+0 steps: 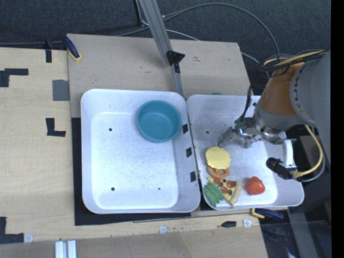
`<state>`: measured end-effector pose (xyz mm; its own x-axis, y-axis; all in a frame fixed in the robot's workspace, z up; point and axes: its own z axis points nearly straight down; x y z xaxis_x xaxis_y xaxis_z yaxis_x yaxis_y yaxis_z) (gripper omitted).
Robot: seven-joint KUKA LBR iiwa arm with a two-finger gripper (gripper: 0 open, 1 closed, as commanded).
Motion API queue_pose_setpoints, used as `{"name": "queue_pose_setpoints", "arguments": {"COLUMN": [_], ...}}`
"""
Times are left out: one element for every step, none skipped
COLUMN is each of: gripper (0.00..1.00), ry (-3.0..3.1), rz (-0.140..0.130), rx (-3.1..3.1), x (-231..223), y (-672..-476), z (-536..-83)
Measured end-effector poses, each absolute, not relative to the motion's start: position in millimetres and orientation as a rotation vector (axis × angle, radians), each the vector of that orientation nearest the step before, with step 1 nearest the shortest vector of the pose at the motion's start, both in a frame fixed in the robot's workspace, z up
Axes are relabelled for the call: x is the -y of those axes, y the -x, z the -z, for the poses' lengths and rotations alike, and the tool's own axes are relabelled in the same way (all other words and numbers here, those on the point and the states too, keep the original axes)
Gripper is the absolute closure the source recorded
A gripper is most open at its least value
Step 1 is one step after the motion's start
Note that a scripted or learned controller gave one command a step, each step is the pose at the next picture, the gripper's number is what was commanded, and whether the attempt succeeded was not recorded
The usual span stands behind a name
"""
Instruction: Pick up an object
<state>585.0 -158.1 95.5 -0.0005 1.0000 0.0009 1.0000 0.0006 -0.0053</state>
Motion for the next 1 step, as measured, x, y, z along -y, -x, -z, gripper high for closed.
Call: {"name": "queue_pose_setpoints", "arguments": {"gripper": [1.00], "ry": [2.220], "rz": [-0.001], "rx": [2.223], "x": [158.3], "y": [-586.4], "z": [-108.1]}}
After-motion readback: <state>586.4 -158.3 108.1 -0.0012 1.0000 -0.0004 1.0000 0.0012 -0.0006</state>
